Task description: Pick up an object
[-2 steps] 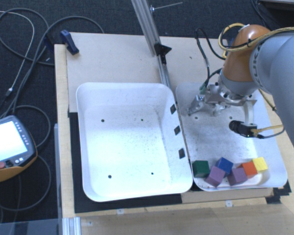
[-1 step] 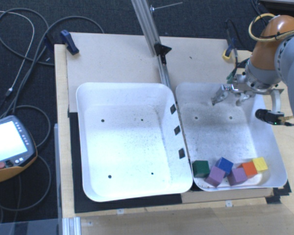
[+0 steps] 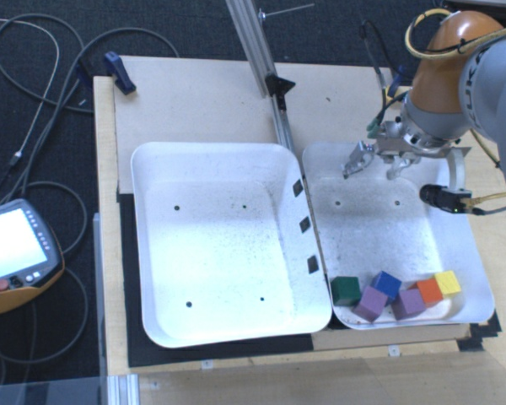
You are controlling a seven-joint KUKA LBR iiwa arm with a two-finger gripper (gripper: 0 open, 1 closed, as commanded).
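Closest to cam I'm seeing the blocks sitting in a loose row along the near edge of the right bin point(image 3: 455, 234): green block point(image 3: 347, 290) at the left end, then a purple block point(image 3: 372, 302), a blue block point(image 3: 387, 283) just behind it and touching it, a second purple block point(image 3: 409, 303), an orange block point(image 3: 430, 291) and a yellow block point(image 3: 447, 283) at the right end, the last three crowding each other. All of them are lying on the bin floor, nothing lifted. I'm watching the gripper point(image 3: 377, 162) hanging over the far end of that same bin, well apart from the blocks, w/ the grey arm point(image 3: 489, 74) and its orange band point(image 3: 451, 57) coming in from the right. Fingers point(image 3: 355, 162) are pointing down and look spread, w/ white bin floor showing between them, so I'm reading the claw as open and gripping nothing. Left bin point(image 3: 152, 175) is sitting right beside the right one, rims touching along the middle, w/ small black tabs point(image 3: 304, 224) running down that shared edge. An aluminium rail point(image 3: 253, 36) is slanting in from the top toward the gap btwn the bins. Off the bench at left, a teach pendant point(image 3: 17, 251) w/ a lit screen is lying on the dark floor among cables point(image 3: 42, 66), and a blue clamp point(image 3: 119, 72) is gripping the bench's far left corner.
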